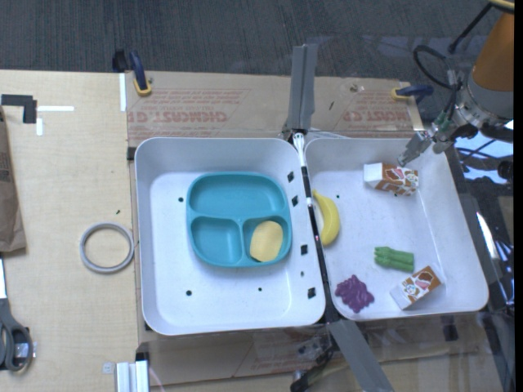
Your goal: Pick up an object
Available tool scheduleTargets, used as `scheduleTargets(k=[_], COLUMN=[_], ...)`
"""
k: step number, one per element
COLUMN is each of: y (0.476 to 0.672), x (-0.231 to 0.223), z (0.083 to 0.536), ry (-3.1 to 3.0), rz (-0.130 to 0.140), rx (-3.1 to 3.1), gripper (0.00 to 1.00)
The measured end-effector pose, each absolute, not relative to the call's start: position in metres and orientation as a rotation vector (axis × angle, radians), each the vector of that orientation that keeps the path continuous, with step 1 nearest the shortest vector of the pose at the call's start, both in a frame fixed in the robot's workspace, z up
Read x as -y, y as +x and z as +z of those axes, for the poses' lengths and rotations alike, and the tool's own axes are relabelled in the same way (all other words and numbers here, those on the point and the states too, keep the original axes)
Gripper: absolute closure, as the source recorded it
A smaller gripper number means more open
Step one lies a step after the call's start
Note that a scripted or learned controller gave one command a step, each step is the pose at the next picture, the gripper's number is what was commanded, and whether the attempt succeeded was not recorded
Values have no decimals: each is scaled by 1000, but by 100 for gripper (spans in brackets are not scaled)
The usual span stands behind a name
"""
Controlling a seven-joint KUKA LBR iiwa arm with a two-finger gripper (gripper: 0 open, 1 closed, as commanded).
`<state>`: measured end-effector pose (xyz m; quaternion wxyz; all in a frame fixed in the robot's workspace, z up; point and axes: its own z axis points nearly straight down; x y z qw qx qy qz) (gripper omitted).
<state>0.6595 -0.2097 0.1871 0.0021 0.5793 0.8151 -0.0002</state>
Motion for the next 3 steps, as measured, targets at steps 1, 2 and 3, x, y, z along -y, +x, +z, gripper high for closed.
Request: scheduleTargets(k=[1, 2, 3], y=[563, 477, 477], x=[157, 146, 147], z=[92, 91, 99], ry=[2008, 1938, 1943], rz=[-1, -1, -1], rx=[-2418, -2476, -2472], gripper=[0, 0, 100])
